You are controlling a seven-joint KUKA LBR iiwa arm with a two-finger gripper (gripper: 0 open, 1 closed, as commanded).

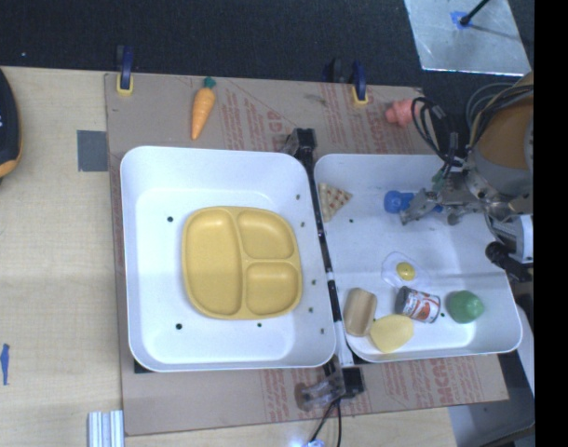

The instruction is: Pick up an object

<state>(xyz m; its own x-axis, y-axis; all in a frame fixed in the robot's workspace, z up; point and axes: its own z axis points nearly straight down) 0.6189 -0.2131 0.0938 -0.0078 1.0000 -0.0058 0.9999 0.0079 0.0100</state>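
Nothing is lifted yet, so the whole pick remains. The gripper (424, 208) hangs low over the far part of the right bin (358, 170), just beside a small blue object (394, 201) lying on the bin floor; whether the jaws stand open or closed cannot be told at this size, and nothing shows between them. Other candidates lie along the near edge: a green ball (465, 306), a small can (418, 304), a yellow lump (392, 332) and a tan block (359, 311). The left bin (144, 250) holds a yellow divided tray (240, 261).
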